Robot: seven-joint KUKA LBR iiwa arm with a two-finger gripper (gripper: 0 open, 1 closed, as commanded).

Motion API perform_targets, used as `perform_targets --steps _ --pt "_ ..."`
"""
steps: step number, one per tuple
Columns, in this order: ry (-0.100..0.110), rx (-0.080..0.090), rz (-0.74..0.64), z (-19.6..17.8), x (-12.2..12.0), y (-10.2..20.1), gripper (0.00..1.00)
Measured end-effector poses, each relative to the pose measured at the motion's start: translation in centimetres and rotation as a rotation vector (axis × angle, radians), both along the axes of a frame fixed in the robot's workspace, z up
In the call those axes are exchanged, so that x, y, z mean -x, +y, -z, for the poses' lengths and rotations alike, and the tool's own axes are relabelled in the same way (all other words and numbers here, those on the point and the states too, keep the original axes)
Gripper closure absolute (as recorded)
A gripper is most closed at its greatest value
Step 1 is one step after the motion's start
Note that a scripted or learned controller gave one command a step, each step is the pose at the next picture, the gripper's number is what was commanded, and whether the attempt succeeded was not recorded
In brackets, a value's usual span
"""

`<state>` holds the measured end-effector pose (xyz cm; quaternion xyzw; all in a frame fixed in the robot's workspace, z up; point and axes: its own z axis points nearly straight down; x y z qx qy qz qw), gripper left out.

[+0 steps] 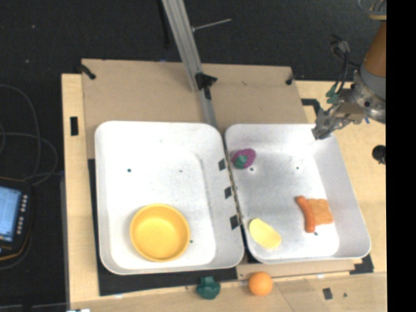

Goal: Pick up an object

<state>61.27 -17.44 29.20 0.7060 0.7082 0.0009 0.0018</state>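
The right bin [286, 142] holds a purple and green toy [243, 158] near its far left, an orange toy [314, 213] at the near right, and a pale yellow piece [264, 233] at the near left. A yellow bowl [160, 232] sits in the left bin [156, 148]. My gripper [322, 131] hangs over the far right corner of the right bin, well apart from every object. Nothing shows between its fingertips.
An orange ball [260, 283] and a dark green piece [208, 288] lie on the bench in front of the bins. A slanted metal pole [188, 51] rises from behind the gap between the bins. A tablet [12, 216] lies at the far left.
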Motion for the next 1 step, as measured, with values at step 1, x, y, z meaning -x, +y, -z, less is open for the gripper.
perform_targets --steps 1 --pt "0.002 -0.002 -0.003 -0.28 -0.14 5.2 1.0"
